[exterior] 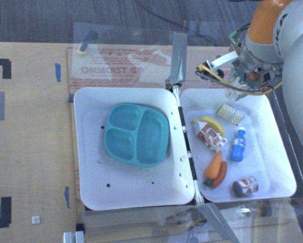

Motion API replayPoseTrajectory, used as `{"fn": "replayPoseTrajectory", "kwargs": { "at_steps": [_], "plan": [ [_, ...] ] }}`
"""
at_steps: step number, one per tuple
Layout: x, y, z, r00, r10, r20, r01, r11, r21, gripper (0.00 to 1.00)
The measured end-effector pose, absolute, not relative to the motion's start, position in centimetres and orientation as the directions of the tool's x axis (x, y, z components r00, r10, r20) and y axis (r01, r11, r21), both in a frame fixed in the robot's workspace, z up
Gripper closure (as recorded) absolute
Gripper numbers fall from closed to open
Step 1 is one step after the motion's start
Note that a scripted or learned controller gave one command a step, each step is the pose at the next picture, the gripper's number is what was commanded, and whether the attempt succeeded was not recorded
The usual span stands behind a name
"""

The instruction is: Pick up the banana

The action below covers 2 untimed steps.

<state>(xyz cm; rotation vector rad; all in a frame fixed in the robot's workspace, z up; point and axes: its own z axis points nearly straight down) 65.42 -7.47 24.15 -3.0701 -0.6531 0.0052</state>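
Nearest me, a small grey can with a red label [245, 186] lies by the front rim of the right-hand shallow white bin [283, 151]. The gripper [235, 90] hovers over that bin's far edge; its opening I cannot tell. The curved yellow banana [212, 123] lies mid-bin, touching a red-and-white carton [210, 136], its far side free.

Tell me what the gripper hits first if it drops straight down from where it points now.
Probably the bare floor of the right bin at its back edge, close to the small patterned block. Depth is unclear, and the gripper is not above the banana.
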Motion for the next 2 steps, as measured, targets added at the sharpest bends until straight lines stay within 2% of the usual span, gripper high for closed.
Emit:
{"fn": "replayPoseTrajectory", "kwargs": {
  "at_steps": [1,2],
  "plan": [
    [65.4,-7.4,24.2,0.913,0.407,-0.003,0.407,-0.913,-0.003,0.0],
    [64.3,-9.2,11.8,0.887,0.461,-0.002,0.461,-0.887,-0.003,0.0]
  ]
}}
